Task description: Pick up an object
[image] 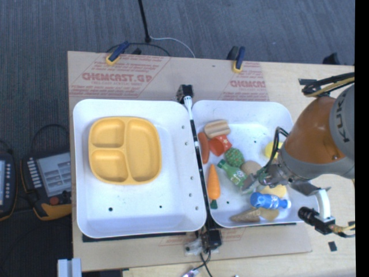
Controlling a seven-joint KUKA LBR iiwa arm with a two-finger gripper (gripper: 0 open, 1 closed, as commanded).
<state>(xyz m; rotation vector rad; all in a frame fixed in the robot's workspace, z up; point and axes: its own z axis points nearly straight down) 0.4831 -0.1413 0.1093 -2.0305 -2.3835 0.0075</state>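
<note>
We see the tool (258,179) low among toy food in the right bin (253,109); we cannot tell its state; nothing is lifted yet.

yellow divided plate (124,150), left bin (81,212), clamps (117,52)

Glossy yellow plastic plate (124,149), matt bins (138,218).

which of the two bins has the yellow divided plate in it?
The left bin. The yellow three-compartment plate lies in it, while the right bin holds the toy food, including a carrot and blue bottle.
</note>
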